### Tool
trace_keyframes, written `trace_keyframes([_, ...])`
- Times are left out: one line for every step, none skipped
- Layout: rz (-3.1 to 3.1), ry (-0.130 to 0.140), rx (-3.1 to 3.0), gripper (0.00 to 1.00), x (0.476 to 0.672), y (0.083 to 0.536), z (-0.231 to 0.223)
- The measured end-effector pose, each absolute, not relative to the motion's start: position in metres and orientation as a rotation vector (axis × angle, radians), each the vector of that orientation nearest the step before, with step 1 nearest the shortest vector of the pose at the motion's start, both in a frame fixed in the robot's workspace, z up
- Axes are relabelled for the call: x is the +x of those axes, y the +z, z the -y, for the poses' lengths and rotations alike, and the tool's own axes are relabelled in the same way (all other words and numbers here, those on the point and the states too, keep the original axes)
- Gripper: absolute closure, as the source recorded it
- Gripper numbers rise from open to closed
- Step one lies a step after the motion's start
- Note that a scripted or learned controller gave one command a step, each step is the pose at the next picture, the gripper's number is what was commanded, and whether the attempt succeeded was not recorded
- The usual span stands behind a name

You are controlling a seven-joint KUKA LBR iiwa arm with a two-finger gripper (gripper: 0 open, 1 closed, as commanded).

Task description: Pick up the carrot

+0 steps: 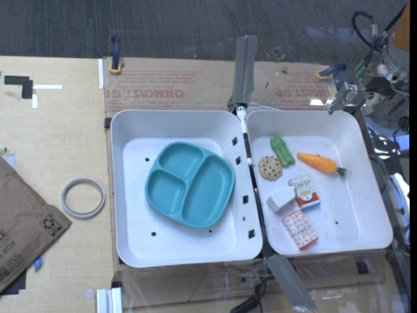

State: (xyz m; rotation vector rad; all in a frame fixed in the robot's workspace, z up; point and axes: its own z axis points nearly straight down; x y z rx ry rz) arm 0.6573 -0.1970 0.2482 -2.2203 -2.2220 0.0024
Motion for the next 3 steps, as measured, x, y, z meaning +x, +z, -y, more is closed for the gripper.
trace_keyframes([2.61, 0.0, -1.748, 0.0, 0.582, 0.109, 0.215])
trace_keyframes([2.225, 0.001, -2.218, 0.0, 0.603, 0.091, 0.187])
trace_keyframes([2.227, 0.002, -2.217, 1.0, 0.604, 0.101, 0.188])
